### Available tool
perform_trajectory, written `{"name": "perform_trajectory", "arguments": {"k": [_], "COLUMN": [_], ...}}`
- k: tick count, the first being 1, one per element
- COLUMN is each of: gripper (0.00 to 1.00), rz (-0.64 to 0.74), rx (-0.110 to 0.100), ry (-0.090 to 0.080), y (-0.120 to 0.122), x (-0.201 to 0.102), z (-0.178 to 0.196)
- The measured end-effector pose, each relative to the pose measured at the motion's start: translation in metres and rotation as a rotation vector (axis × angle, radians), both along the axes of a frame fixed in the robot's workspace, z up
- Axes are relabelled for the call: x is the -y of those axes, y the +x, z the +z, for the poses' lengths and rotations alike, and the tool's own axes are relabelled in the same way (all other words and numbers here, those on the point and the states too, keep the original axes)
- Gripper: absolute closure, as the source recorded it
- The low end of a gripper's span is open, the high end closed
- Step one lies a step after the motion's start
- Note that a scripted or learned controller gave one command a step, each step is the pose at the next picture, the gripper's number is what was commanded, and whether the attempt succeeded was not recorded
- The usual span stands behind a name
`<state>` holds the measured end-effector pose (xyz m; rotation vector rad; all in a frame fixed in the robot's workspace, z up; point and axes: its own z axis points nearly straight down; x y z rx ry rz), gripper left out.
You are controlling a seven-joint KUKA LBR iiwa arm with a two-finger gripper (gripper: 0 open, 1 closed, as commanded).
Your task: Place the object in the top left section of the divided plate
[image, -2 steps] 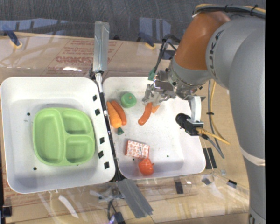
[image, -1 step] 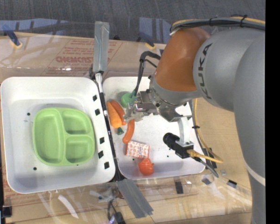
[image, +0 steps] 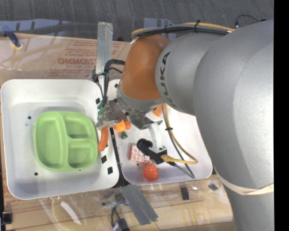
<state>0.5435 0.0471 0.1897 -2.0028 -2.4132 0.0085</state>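
Grey arm (image: 231, 81) looms over the right white bin (image: 202, 148); its pincer (image: 106, 121), fingers unreadable, hangs beside the green divided plastic plate (image: 65, 141).

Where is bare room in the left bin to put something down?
Free: the left bin's floor above, left of and below the plate. Crowded: its right edge, where the arm and an orange item sit.

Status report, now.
Gripper over the bins' divide. Orange carrot-like object hanging just below it, at green divided plate's right rim. Plate sections bare.
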Motion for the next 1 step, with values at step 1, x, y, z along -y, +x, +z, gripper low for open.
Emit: {"name": "perform_trajectory", "arguments": {"k": [1], "gripper": [1.00], "rz": [0.146], "rx": [0.004], "ry": [0.000], "y": [0.0225], "x": [-0.0617], "z": [0.0309]}}
